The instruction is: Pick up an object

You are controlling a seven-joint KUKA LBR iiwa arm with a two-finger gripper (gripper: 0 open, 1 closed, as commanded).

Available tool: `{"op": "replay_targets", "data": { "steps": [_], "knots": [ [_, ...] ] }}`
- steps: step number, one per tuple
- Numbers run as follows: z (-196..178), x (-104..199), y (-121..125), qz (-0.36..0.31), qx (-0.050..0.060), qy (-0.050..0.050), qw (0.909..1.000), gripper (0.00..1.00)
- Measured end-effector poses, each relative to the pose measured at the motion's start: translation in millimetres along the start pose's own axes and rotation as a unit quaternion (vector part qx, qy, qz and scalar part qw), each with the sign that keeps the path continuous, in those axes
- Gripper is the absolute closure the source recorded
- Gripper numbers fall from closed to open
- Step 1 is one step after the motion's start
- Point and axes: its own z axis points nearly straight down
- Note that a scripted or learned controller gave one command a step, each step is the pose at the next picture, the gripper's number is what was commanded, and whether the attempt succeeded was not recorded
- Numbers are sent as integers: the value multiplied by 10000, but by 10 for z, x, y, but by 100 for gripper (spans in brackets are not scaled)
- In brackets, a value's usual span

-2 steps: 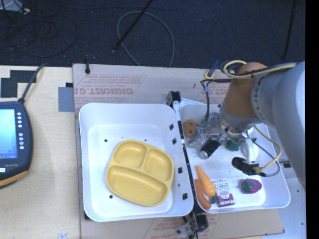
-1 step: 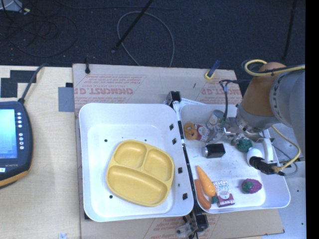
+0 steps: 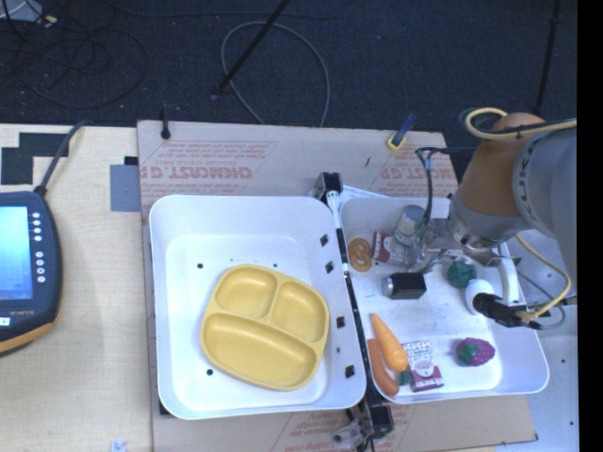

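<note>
Hand: hand (image 3: 421, 252) low in the right white bin (image 3: 513, 384), finger state unclear.
Beside hand: small black box (image 3: 406, 284), just below it.
Left bin: yellow divided plastic tray (image 3: 266, 326).

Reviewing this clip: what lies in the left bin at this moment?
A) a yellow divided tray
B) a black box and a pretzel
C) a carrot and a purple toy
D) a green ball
A: the yellow divided tray lies alone on the floor of the left bin, while the carrot, purple toy and black box all sit in the right bin.
</note>
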Motion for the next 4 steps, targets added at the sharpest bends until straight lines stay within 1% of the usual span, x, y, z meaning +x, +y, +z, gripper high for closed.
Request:
{"op": "replay_targets", "data": {
  "steps": [1,2,3,4],
  "knots": [
    [-53,-334,-403,-5,6,-18,10000,100],
    [-54,-293,-374,-20,-13,14,10000,0],
    [118,182,264,-55,60,2,10000,0],
    [88,65,-531,-3,-18,-14,10000,0]
  ]
}}
